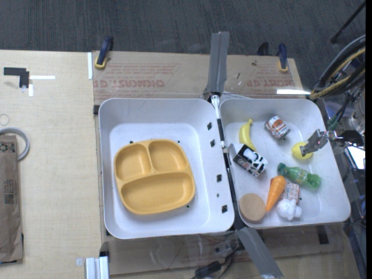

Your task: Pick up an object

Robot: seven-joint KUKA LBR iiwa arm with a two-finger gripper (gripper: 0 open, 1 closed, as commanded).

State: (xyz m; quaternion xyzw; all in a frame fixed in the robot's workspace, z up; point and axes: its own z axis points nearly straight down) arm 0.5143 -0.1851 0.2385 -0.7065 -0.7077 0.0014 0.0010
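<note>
The left bin (110, 156) on the table (46, 97) holds a yellow three-compartment plate (154, 176); the right bin (331, 208) holds a banana (247, 133), carrot (275, 192), green bottle (299, 176), black-and-white toy (250, 160), small can (278, 127) and round brown disc (253, 207). Reversed red lettering on the cardboard (151, 77) behind the bins is not legible. The claw (315, 141) sits at a small yellow object (299, 150) near the right bin's right wall; whether its fingers are apart or together cannot be told.
</note>
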